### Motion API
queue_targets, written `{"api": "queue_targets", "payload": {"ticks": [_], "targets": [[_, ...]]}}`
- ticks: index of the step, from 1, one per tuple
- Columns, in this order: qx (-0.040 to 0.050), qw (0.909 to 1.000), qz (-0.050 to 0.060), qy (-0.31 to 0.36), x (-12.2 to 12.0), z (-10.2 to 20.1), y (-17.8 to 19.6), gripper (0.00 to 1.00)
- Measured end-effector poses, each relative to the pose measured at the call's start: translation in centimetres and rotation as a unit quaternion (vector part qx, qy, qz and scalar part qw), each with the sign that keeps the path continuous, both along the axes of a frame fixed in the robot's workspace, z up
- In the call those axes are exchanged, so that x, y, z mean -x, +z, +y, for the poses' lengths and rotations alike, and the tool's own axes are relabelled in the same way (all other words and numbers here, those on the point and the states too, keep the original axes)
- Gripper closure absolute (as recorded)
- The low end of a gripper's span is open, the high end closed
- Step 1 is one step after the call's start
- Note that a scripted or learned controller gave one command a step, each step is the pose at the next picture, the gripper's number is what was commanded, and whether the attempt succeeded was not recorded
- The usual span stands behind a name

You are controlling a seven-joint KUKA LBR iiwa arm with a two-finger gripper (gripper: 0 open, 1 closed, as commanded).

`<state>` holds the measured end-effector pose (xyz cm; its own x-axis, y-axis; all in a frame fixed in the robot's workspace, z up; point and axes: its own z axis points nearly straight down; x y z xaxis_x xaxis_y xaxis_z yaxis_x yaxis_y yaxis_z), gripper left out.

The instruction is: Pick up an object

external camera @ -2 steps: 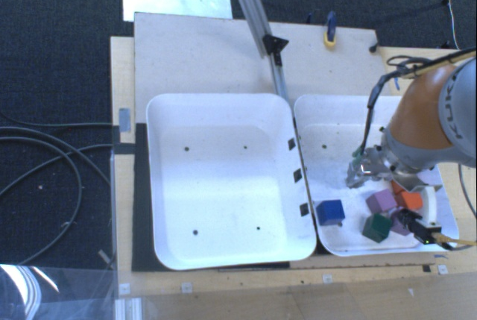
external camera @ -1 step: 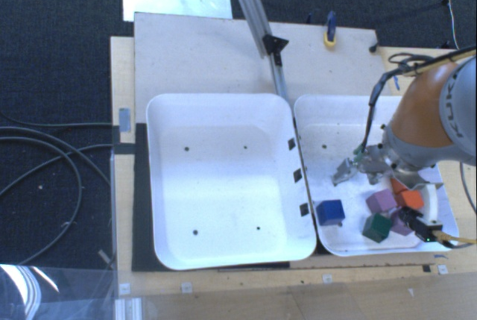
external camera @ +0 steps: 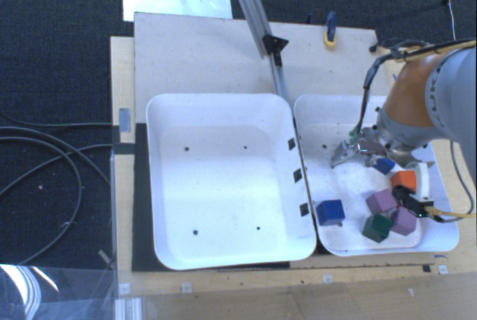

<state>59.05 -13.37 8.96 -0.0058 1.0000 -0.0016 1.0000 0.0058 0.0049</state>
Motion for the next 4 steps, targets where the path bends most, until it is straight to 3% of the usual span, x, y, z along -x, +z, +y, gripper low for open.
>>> {"api": "queue_targets", "payload": {"ticks": [1,2,3,4], "targets": [[-0.0006,1.0000,0.000,0.002,-3.1,3.6,0.2,0.00],[-0.0014,1.0000,0.002,-0.002,3.3,5.4,6.4,0.00],[0.0006,1.0000,-0.003,-0.002,3.3,3.0,14.6,0.00],[0.0000,1.0000,-0.001,0.001,3.3,3.2,15.3,1.00]]}}
